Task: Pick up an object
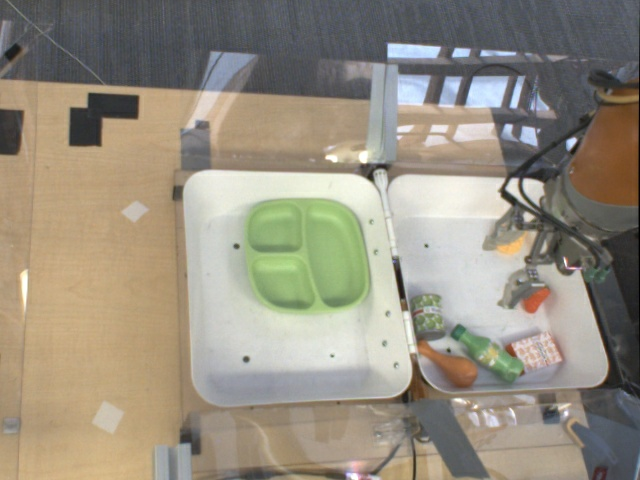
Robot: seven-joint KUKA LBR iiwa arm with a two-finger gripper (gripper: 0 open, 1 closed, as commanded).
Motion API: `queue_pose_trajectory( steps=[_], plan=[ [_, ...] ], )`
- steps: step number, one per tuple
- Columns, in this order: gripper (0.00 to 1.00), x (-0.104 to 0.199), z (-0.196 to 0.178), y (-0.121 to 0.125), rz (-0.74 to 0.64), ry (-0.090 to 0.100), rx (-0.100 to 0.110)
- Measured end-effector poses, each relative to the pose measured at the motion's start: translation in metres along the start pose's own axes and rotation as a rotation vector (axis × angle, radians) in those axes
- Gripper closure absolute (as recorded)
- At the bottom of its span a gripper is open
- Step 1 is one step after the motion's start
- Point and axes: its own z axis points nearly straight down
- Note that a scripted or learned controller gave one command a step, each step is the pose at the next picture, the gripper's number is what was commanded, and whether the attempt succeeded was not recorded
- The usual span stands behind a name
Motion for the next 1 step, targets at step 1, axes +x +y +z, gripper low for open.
queue_pose_trajectory(
  steps=[1],
  plan=[
    [0.00, -0.0109, 0.1196, -0.0721, 0.120, -0.013, 0.003]
  ],
)
